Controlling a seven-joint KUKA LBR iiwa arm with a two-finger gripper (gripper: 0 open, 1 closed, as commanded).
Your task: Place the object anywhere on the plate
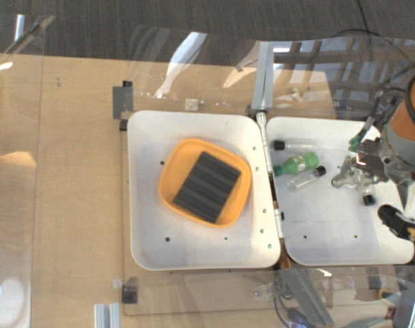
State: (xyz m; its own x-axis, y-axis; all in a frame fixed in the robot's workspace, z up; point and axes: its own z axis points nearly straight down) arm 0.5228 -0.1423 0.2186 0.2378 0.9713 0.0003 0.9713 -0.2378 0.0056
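Observation:
An orange plate (168, 183) sits in the middle of the left bin (146, 244). A dark grey ribbed block (207, 186) lies flat on the plate, turned at a slant. My gripper (349, 175) hovers over the right part of the right bin (330, 244), well away from the plate. I see nothing in its grasp. Left of the gripper lie a green bottle (296, 162), a clear bottle with a black cap (296, 144) and a clear vial with a black cap (307, 177).
A raised divider (267, 183) separates the two bins. The three bottles cluster in the upper left of the right bin. A small dark piece (368, 199) shows just below the gripper. A clear panel and metal post (263, 80) stand behind the bins.

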